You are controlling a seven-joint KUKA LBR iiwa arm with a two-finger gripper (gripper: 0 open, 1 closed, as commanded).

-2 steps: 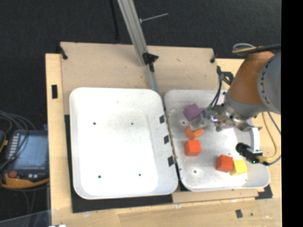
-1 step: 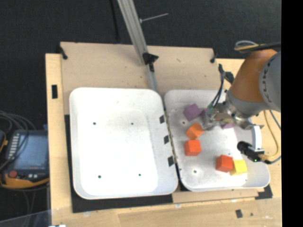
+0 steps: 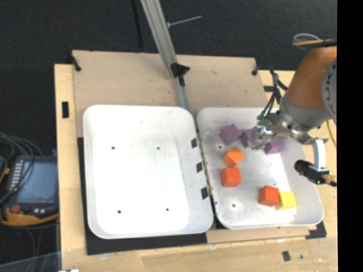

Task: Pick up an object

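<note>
Arm [image 3: 311, 98]: grey casing, broad orange band above wrist. Dark cables run along it. Gripper [image 3: 260, 136] metallic grey.

bench [image 3: 136, 78] | left bin [image 3: 96, 169] | right bin [image 3: 306, 203], side by side

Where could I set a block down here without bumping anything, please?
The left bin has bare floor wall to wall. The right bin is crowded: purple blocks by the claw, orange, red and yellow blocks below.

Matt wood-look bench [image 3: 130, 81] bears smooth white plastic-looking bins [image 3: 139, 169]; a ribbed metal rail [image 3: 159, 27] gleams dully.
</note>
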